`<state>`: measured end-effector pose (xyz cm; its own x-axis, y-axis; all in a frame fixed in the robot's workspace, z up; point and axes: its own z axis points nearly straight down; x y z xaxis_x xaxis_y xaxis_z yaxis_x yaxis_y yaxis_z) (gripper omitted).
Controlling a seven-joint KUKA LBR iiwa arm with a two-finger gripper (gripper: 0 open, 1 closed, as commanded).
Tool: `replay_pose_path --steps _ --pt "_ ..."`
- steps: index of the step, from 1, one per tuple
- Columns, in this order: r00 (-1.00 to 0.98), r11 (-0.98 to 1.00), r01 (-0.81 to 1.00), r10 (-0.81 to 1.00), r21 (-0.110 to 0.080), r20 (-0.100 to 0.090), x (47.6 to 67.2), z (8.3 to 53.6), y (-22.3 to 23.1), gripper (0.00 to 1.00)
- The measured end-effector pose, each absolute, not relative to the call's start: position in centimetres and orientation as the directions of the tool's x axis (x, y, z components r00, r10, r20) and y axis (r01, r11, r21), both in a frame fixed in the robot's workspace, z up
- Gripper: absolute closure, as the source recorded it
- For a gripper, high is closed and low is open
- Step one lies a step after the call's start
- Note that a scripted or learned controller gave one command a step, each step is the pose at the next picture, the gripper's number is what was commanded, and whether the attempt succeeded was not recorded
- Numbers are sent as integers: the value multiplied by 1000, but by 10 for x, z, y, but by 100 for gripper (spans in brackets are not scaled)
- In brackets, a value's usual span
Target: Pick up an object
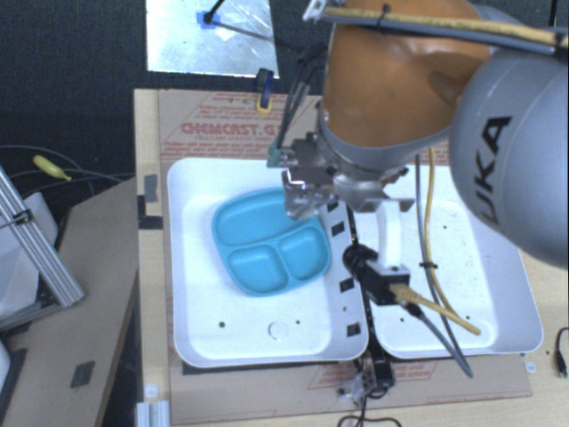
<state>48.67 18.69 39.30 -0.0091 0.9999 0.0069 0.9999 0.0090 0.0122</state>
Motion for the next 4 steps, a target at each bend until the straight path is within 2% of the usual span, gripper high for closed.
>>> replay_pose_path --steps 1,2,3,4 --pt "4 -4 1000 1000 4 0 487 396 125 100" --pt "-8 8 1000 1000 4 3 486 420 177 100" --pt "5 -5 1000 1000 6 0 487 441 111 100" --pt "-8 8 1000 1000 3 2 498 441 164 100"
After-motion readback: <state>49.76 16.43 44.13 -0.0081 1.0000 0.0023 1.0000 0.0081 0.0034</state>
